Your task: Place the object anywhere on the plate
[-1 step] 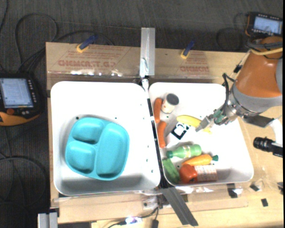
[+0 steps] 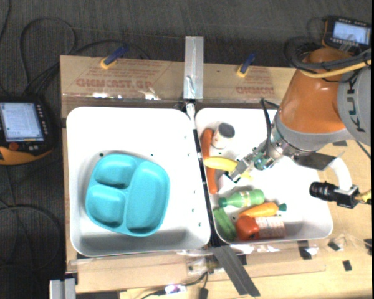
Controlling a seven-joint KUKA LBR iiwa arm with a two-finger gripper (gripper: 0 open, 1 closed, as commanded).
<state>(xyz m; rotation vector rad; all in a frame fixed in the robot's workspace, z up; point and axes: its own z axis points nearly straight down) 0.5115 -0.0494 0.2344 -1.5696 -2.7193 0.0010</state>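
Observation:
A teal divided plate (image 2: 127, 194) lies in the left bin (image 2: 81, 129), with nothing on it. The right bin (image 2: 311, 210) holds the loose objects. Among them, a yellow banana (image 2: 218, 163) lies at the left side, next to a long orange piece (image 2: 208, 154) along the bin's left wall. My gripper (image 2: 240, 170) hangs low over the right bin, its tip right at the banana's right end and just above a green bottle (image 2: 242, 199). I see nothing lifted clear of the bin.
A white and brown mushroom-shaped toy (image 2: 223, 133) sits at the back of the right bin. An orange carrot (image 2: 260, 210), a red can (image 2: 260, 228) and a green item (image 2: 223, 220) crowd its front. The divider wall (image 2: 199, 167) separates the bins.

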